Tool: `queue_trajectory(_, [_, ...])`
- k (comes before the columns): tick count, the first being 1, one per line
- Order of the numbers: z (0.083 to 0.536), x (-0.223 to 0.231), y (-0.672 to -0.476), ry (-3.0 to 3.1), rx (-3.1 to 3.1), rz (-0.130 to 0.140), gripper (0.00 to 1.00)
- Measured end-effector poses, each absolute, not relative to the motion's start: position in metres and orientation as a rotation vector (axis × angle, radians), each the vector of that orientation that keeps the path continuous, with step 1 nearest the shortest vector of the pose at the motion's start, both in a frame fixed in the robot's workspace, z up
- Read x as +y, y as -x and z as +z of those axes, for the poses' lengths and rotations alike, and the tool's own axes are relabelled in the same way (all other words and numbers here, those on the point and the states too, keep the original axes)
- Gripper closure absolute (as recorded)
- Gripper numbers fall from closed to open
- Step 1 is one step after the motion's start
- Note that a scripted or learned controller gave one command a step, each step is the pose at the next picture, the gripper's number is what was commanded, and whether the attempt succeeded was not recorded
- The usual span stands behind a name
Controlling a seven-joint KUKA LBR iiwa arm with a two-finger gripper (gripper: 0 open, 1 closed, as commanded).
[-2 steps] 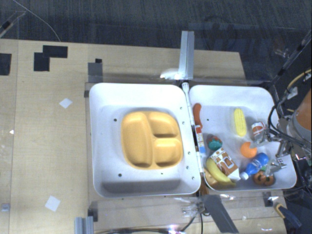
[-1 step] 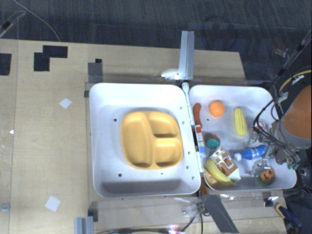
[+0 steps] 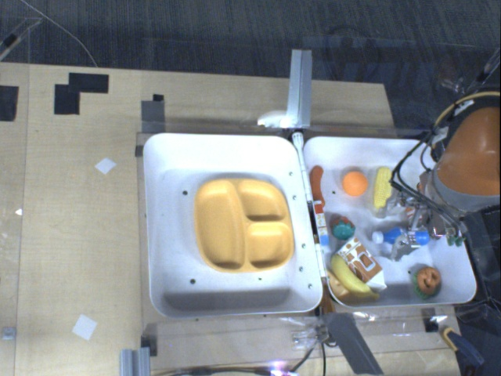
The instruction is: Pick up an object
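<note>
The right bin (image 3: pixel 462 292) holds several small items: a red sausage (image 3: pixel 315 182), an orange ball (image 3: pixel 355 183), a corn cob (image 3: pixel 382 188), a teal lump (image 3: pixel 342 229), a banana (image 3: pixel 349 277), a brown and white carton (image 3: pixel 362 260) and a small brown fruit (image 3: pixel 427 280). My gripper (image 3: pixel 405 240) hangs low over the middle right of this bin, right at a blue object (image 3: pixel 387 237). The arm's orange band (image 3: pixel 473 161) sits above it.
The left bin (image 3: pixel 168 210) bears a yellow divided tray (image 3: pixel 241 222). A metal post (image 3: pixel 300 88) stands behind the seam between the bins. Cables loop around the wrist at the right bin's far right corner.
</note>
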State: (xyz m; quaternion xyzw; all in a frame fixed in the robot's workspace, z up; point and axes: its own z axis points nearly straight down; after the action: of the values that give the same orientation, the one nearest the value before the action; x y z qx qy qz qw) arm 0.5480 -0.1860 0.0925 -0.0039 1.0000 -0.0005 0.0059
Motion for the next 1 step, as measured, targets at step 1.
queue_trajectory(1, [0.0892,-0.2027,-0.5511,-0.582,3.074,0.000,0.00])
